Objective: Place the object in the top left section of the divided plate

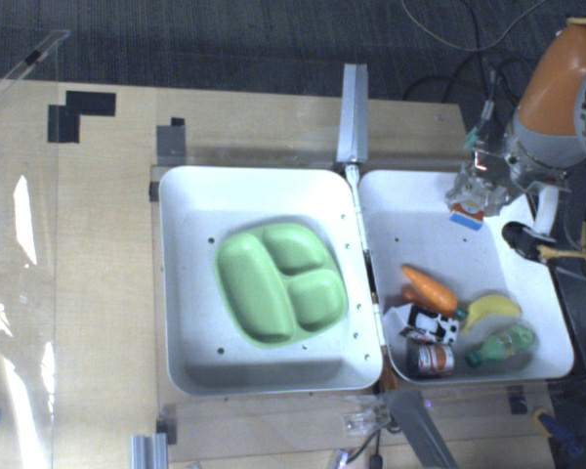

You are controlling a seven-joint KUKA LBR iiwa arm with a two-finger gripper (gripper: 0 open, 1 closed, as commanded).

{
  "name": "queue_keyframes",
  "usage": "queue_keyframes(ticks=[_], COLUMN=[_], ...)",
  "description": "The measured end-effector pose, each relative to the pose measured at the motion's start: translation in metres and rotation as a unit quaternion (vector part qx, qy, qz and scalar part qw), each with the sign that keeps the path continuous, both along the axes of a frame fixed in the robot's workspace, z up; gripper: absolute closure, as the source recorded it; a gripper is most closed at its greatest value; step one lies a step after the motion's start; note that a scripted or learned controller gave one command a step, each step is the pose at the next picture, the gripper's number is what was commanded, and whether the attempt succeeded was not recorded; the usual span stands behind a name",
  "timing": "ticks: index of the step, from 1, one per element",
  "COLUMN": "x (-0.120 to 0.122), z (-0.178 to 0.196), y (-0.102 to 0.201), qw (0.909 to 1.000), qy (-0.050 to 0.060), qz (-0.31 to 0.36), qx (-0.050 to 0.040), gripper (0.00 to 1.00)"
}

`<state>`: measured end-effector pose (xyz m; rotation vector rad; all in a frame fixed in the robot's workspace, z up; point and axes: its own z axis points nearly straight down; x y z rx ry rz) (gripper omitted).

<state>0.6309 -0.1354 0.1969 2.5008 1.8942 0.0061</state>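
You see the green divided plate (281, 283) in the left bin (186, 203), its sections bare. The gripper (479, 191) hangs at about one o'clock over the right bin (396, 198); whether it is spread or pinched cannot be told. At five o'clock in that bin lie a carrot (429, 288), banana (492, 310), can (432, 360) and green bottle (498, 347) (all crowded close together).
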Motion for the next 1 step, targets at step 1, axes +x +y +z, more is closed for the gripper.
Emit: queue_keyframes(ticks=[1], x=[0.0197], z=[-0.0241], y=[0.0354], qw=[0.9999], qy=[0.001], qz=[-0.015], qx=[0.0006], gripper=[1.00])
